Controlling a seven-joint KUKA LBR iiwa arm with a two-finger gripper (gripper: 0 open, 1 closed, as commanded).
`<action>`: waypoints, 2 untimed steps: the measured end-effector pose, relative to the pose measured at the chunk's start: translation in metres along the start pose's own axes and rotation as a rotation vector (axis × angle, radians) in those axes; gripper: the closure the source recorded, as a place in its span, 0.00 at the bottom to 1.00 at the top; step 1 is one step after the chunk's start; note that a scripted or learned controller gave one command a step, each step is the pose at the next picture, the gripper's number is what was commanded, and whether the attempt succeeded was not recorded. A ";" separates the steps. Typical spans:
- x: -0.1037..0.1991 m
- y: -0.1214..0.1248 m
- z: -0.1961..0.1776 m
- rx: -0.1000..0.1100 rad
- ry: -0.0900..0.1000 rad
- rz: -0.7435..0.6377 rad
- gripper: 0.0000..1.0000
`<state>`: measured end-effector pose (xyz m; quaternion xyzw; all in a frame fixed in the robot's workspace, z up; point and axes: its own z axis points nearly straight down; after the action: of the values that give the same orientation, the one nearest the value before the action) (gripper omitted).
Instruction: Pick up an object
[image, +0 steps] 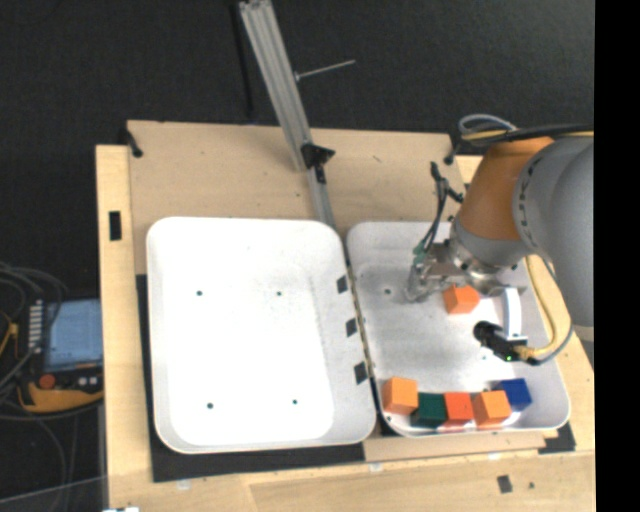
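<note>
Sitting under the jaws (440, 283): orange block (461, 299) (small cube).

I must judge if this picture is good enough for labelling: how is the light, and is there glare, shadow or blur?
Camera view: the light is even but strong; the left bin is nearly washed out to plain white; the right bin looks greyer, with soft shade under the arm; the blocks along its near edge have slightly soft outlines; the end effector is small and blurred.
</note>
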<state>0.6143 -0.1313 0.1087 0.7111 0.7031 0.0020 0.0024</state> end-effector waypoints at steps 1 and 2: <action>0.005 0.010 -0.051 -0.001 0.000 -0.014 1.00; 0.003 0.021 -0.100 -0.001 0.000 -0.015 1.00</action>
<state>0.6344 -0.1289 0.2090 0.7057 0.7085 0.0021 0.0029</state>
